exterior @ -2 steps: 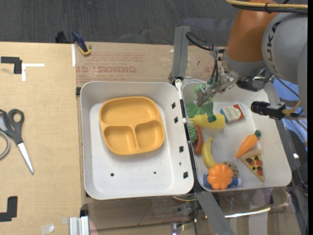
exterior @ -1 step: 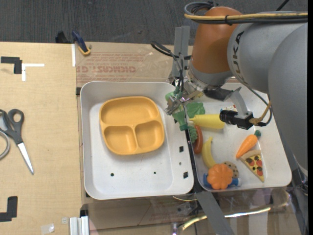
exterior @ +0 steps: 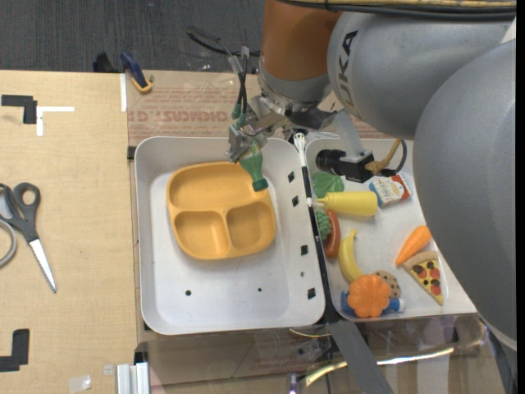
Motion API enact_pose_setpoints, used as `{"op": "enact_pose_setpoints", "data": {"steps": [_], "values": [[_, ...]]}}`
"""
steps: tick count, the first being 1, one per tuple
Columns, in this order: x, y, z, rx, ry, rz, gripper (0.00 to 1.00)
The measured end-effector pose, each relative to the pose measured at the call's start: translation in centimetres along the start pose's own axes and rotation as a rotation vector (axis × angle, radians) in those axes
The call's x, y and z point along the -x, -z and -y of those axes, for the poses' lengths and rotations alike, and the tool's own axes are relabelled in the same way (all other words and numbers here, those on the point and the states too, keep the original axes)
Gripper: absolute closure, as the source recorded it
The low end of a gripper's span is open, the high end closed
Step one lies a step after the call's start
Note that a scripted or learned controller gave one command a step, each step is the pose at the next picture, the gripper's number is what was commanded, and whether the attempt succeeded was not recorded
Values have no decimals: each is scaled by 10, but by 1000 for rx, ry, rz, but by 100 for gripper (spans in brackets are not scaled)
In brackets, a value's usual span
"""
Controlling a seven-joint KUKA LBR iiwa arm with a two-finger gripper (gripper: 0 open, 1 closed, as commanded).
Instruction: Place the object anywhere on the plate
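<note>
On the wooden bench [exterior: 66, 245], scissors [exterior: 29, 228] lie; tool [exterior: 246, 146] grasps a green object [exterior: 256, 171].

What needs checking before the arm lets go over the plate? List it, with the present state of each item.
1. Object in the tool: a green object hangs from it, apparently pinched at its top end. Ok.
2. Object over the plate: its lower end sits at the plate's upper right rim, not over a compartment. Not ok; shifting toward the plate's middle looks safer.
3. Height above the plate: the slanted view does not settle it. Cannot tell.
4. Plate position: it lies flat in the left bin, compartments bare. Ok.
5. Divider between the bins: near the tool's right. Ok, but close.
</note>
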State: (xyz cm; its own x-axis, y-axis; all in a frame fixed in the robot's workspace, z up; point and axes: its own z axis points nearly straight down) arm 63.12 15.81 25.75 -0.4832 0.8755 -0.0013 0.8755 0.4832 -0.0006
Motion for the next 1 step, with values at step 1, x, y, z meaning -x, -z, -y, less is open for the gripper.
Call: {"op": "enact_pose_setpoints", "data": {"steps": [1], "values": [[1, 0, 0, -1, -1, 1, 0]]}}
